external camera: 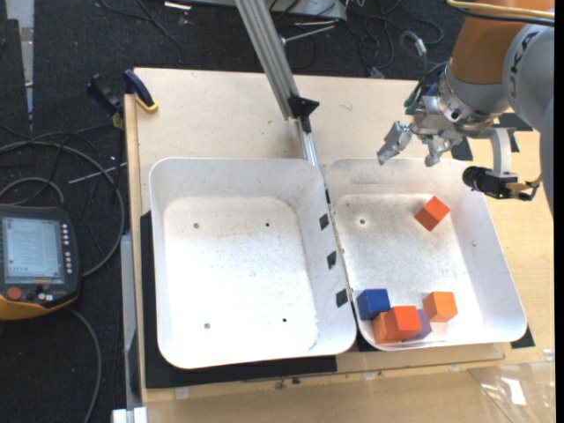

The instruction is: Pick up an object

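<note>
My gripper hangs above the far edge of the right bin, its two grey fingers spread open with nothing between them. Below and to the right of it, an orange cube lies alone on the bin floor. At the bin's near edge sits a cluster: a blue cube, a larger orange block resting on a purple piece, and a small orange cube.
The left bin stands beside the right one. A slanted metal rail runs down to the gap between the bins. A blue and yellow clamp sits at the bench's far left corner.
</note>
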### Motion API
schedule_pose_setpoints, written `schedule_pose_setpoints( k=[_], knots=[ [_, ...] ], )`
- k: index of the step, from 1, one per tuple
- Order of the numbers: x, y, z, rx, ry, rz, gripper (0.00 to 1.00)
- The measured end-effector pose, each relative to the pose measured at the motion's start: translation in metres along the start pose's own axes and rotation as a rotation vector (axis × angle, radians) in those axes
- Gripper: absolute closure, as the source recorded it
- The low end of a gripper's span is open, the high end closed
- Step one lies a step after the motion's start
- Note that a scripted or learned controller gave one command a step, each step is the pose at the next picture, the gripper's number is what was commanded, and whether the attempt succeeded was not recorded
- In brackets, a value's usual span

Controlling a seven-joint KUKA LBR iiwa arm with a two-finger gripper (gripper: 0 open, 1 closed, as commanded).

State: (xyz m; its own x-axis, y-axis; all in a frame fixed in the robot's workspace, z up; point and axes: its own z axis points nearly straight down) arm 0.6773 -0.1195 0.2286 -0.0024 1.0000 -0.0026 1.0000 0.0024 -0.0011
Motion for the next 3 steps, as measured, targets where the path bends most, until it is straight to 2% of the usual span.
schedule_pose_setpoints(
  k=[1, 2, 3],
  knots=[
    [-0.033, -0.018, -0.049, -0.007, -0.001, 0.006, 0.00],
    [-0.089, -0.018, 0.054, 0.007, 0.002, 0.007, 0.00],
    [-0.083, -0.024, 0.138, 0.004, 0.003, 0.003, 0.00]
  ],
)
